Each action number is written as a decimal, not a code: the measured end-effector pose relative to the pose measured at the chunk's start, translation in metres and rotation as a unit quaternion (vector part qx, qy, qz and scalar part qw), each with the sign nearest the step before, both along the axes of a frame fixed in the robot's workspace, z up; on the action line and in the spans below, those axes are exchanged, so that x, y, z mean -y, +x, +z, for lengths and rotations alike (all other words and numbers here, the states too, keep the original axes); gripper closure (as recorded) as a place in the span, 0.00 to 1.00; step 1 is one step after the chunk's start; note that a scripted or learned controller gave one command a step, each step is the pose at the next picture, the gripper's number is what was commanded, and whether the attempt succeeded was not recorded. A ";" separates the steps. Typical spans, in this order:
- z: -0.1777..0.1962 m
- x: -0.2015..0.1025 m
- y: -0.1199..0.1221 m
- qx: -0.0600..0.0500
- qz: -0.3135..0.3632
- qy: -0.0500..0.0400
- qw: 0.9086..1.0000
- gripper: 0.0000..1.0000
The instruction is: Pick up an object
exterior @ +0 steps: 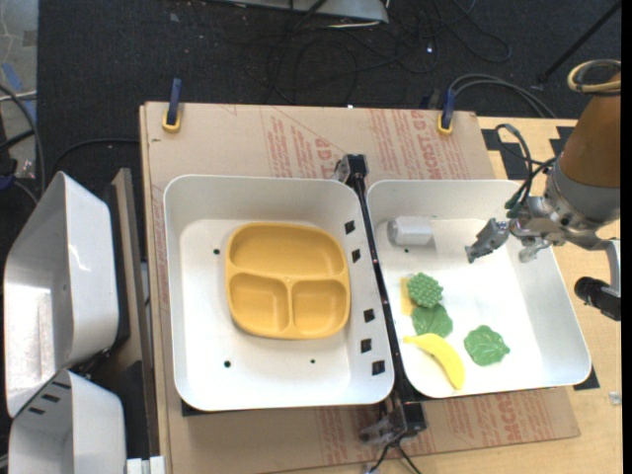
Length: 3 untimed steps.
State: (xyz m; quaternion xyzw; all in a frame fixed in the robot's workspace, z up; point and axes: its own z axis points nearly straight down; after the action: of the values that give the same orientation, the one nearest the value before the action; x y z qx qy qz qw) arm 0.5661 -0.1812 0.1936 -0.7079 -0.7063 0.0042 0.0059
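Note:
In the right bin (553, 304) lie a grey block (410, 231), a knobbly green piece (425, 288), a dark green leaf (432, 319), a yellow banana (441, 356) and a second green leaf (486, 345). My gripper (506, 248) hangs over the upper middle of that bin, to the right of the grey block and apart from it. Its two fingers are spread open, and nothing sits between them.
The left bin (197, 225) holds a yellow divided plate (288, 278). A black divider (367, 265) runs between the bins. White tubs (54, 275) stand off the bench at the far left. Cables trail from the arm at the right.

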 end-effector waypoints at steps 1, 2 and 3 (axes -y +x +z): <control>0.009 -0.001 0.003 0.007 0.002 -0.001 1.000 0.00; -0.034 0.002 0.005 0.006 0.001 -0.001 1.000 0.00; -0.091 -0.007 0.009 0.006 0.002 -0.001 1.000 0.00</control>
State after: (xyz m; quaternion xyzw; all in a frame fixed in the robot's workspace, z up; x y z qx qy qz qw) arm 0.5748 -0.1740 0.1023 -0.7062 -0.7081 0.0005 0.0007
